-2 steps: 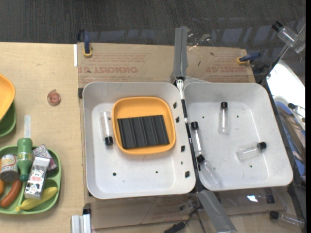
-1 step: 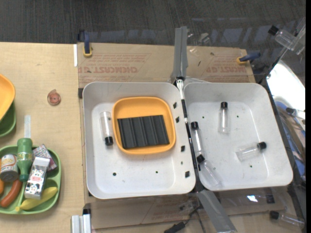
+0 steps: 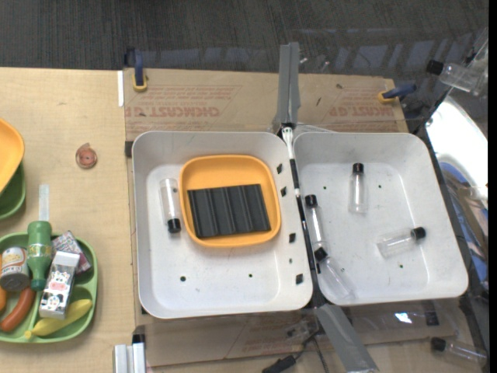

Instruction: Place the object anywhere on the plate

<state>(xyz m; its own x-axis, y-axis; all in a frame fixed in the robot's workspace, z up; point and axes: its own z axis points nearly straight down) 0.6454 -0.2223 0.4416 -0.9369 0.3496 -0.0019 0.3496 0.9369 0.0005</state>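
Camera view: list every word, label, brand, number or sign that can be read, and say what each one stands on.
"CHEMCAST GP", red print, upside down and repeated left and right: on the brown cardboard sheet behind the two white bins.
Label on the small can in the green plastic tray: too blurred to read.
Print on the small white carton in that tray: too small to read.
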